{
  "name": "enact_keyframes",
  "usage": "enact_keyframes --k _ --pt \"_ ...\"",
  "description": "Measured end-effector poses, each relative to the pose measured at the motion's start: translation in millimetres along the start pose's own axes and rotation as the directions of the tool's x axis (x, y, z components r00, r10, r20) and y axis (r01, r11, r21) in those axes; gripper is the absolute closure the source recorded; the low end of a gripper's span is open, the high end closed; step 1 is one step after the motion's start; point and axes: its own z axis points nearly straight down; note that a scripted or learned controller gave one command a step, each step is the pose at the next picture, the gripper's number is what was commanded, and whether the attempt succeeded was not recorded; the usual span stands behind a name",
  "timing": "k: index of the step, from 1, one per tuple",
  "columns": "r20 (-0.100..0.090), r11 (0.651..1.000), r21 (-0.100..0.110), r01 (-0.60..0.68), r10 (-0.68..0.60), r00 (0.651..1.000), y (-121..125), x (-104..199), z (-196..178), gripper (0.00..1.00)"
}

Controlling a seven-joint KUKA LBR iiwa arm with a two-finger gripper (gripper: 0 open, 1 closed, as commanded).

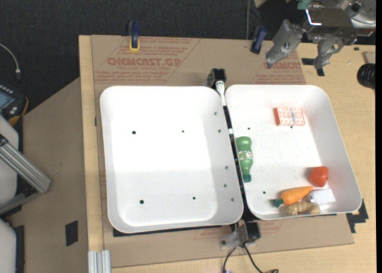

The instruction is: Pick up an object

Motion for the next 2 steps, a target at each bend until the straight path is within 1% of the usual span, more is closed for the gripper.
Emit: enact_keyframes --k 1,2 --pt "0.000 1.000 0.007 -0.001 0.001 1.000 -34 39 -13 0.00" --pt "0.002 1.000 0.012 -0.004 0.004 1.000 -38 53 -12 0.00"
